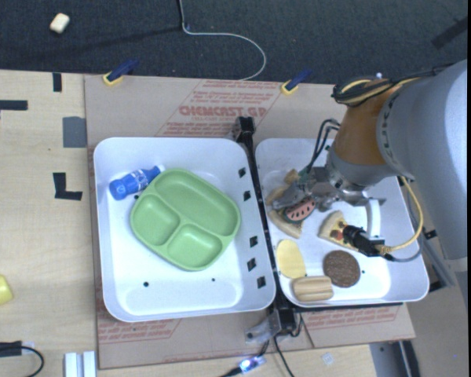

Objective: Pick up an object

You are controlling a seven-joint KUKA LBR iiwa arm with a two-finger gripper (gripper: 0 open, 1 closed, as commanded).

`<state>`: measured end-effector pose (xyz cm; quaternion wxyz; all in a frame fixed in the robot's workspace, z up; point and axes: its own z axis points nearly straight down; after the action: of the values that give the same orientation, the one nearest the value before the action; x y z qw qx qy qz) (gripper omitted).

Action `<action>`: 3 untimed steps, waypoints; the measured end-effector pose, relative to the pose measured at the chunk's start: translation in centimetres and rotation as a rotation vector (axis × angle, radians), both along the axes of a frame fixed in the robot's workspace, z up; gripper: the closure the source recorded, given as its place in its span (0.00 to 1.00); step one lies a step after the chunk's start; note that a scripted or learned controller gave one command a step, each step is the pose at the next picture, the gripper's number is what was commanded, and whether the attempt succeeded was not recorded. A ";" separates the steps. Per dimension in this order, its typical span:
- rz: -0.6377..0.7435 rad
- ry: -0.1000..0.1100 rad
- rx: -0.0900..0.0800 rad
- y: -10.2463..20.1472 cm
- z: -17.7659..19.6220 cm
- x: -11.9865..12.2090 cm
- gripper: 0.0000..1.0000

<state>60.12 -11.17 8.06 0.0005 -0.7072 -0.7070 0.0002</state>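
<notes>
My gripper (300, 193) is down in the right bin (400, 285), at its left side, over a cluster of toy food. Right beneath it lies a red-and-dark slice (301, 209) on a tan flat piece (286, 222). A yellow-and-white wedge (332, 228) lies just to the right of the gripper. Toward the bin's front sit a yellow oval piece (290, 258), a brown round cookie (343, 268) and a tan bread roll (312, 289). The wrist hides whatever lies directly under the gripper.
The left bin (114, 289) holds a green divided plate (185, 218) and a small blue bottle (133, 181) at its back left. A black divider (255, 210) separates the bins. Cables (392, 246) hang off the wrist over the right bin.
</notes>
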 end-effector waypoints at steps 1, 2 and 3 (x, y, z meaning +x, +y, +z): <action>0.002 -0.002 0.000 -0.1 1.5 0.3 1.00; 0.002 -0.001 0.000 -0.1 2.4 0.2 1.00; 0.002 0.000 0.001 -0.1 3.3 0.2 1.00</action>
<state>60.33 -11.23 11.36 0.0009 -0.7065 -0.7077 0.0000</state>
